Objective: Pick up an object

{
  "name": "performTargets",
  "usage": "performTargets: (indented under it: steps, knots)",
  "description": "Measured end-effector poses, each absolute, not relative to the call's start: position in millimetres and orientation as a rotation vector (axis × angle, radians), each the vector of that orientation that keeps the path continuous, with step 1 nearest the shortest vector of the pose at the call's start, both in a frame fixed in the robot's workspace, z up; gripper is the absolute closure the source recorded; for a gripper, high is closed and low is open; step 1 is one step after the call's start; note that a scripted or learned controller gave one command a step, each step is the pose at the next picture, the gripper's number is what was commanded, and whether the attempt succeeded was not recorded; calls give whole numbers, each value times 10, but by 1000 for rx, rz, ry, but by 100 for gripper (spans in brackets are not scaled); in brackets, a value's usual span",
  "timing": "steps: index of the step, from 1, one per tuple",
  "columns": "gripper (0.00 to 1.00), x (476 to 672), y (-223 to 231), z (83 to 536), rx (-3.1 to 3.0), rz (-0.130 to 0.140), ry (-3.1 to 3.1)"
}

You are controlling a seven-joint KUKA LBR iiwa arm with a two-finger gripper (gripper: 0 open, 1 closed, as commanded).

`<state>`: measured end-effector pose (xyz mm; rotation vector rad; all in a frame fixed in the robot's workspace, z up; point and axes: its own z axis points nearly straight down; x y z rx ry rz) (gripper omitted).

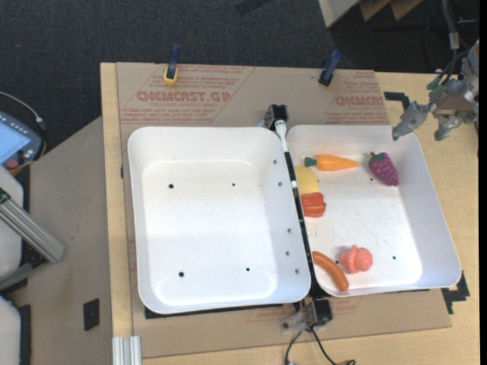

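Brown board on the bench [76, 204] reads "CHEMCAST GP" in red behind both bins. Over the right bin's [426, 204] far corner hangs the gripper [424, 125], jaws spread and holding nothing. Below lie a carrot [335, 162], purple grapes [384, 169] and a sausage [330, 271].

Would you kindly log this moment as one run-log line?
gripper: open, above right bin's far right corner, holding nothing | right bin: carrot, grapes nearest gripper | pick: not yet

Two bins side by side on desk [228, 341]. Right bin [434, 226]: carrot [335, 162] and grapes [384, 169] at far edge; corn [306, 179] with pepper [313, 204] along left wall; sausage [330, 270] beside peach [356, 259] near front edge. Tool [424, 122] over far right corner.
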<state>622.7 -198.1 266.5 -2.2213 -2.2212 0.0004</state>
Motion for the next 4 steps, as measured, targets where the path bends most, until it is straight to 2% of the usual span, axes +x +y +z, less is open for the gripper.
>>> performTargets:
  steps: [1, 2, 3, 4]
  knots:
    - [0, 5126, -2004, 2013, -2220, 10, -2207]
    - [0, 4761, -1789, 1389, -2215, 5, -2213]
    - [0, 4791, -913, 826, -2212, -1, -2225]
    - [0, 5584, -655, 1914, -2223, -18, -2238]
